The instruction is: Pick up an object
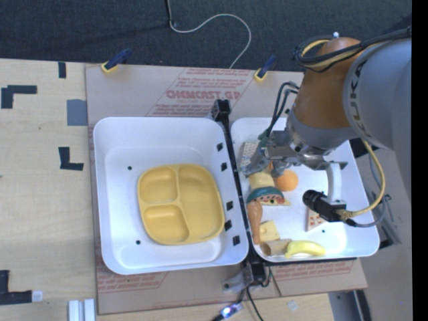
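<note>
**A:** Report claw (266,158) position.

**B:** Low in the right bin (342,243), at its left side, hard by the divider. Set under the grey wrist and largely masked by it.

**A:** State opening and load.

**B:** Cannot tell whether apart or together; hidden by the wrist housing. Nothing seen clamped. Tip sits at or just above a grey mesh piece (249,154) and a yellow lump (262,179); contact not confirmed.

**A:** List nearby items, working outward.

**B:** Orange ball (287,180) just right of the lump. Green-and-red piece (266,196) below, touching the lump. Carrot (255,221) lying along the divider, with a cheese block (269,231) beside it. Wedge (314,221) further right. Banana (304,249) at the near wall.

**A:** Locate the task item.

**B:** No single item specified. Most likely the mesh piece or the lump, being nearest the claw. Both in the right bin's left half.

**A:** Explain the arrangement.

**B:** Probably loose-piled for random picking, hence the crowding against the divider. Left bin (110,179) holds a yellow tray (180,202) lying flat, well apart from the claw; probably the drop side.

**A:** Note risks.

**B:** Crowded targets; likely to catch two at once, or to slip off the round ball. Divider close to the claw; little side clearance.

**A:** Rate progress.

**B:** Judged at the descent or grasp stage. Lift not yet done.
</note>
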Motion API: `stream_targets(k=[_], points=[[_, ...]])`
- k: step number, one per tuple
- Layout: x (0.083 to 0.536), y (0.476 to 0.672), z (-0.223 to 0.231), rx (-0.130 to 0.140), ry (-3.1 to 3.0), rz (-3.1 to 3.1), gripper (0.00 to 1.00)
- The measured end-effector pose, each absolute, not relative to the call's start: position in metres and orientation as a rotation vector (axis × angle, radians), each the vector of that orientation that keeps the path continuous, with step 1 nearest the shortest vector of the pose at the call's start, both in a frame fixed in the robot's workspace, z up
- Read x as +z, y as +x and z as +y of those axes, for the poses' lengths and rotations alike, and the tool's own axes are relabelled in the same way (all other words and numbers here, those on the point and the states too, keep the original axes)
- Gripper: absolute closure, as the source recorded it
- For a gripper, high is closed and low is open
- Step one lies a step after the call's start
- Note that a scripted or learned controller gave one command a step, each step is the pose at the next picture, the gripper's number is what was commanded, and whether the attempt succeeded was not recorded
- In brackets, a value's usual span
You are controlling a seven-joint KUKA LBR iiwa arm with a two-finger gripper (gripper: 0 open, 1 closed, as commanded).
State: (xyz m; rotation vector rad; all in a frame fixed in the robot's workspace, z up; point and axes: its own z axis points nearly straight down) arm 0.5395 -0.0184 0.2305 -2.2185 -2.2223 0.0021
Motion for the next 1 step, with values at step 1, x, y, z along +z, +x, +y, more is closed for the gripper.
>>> stream_targets(k=[1], points=[[0.2132, 0.5308, -0.0190, 0.006, -2.220, -2.220, 1.00]])
